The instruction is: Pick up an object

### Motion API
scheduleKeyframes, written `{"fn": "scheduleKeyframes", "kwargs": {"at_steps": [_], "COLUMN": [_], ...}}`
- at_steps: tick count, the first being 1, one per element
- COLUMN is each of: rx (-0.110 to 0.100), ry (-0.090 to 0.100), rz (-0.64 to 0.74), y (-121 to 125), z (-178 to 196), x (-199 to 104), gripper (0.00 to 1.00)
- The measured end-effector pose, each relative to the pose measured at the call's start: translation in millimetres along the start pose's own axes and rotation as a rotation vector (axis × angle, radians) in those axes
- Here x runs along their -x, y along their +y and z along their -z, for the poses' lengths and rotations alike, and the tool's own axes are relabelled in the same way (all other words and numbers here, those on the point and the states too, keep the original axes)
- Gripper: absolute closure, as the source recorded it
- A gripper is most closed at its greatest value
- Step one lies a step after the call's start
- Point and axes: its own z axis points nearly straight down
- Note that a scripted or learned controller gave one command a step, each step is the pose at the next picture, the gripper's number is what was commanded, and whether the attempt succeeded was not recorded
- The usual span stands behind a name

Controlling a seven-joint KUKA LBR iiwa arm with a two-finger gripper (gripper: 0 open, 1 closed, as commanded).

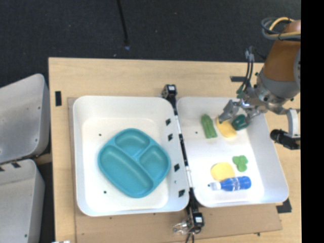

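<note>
On the bench, largest to smallest:

Left bin (81, 151): holds a teal divided plate (133, 161), lying flat near its middle.

Right bin (263, 151): holds every small object; the arm reaches in at its far right corner.

Gripper (237, 116): low over the far part of the right bin, fingers spread, a dark green object (240, 121) between their tips (whether it is truly pinched I cannot tell).

Blue bottle (232, 184): on its side near the near edge, touching a yellow piece (221, 171).

Yellow block (227, 129): just beside the gripper, on its near left.

Green stick (208, 126): left of the yellow block.

Small green piece (240, 161): right of the near yellow piece.

Doing it well: centre the fingers on the dark green object, close squarely, lift straight up, and avoid nudging the yellow block.
</note>
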Motion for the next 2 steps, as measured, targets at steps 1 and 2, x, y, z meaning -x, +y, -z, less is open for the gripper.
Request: {"fn": "scheduleKeyframes", "kwargs": {"at_steps": [1,2], "rx": [0.012,0.012], "ry": [-0.002,-0.003], "rz": [0.004,0.002], "y": [2,1], "z": [8,-31], "x": [-1,3], "gripper": [0.0,0.0]}}
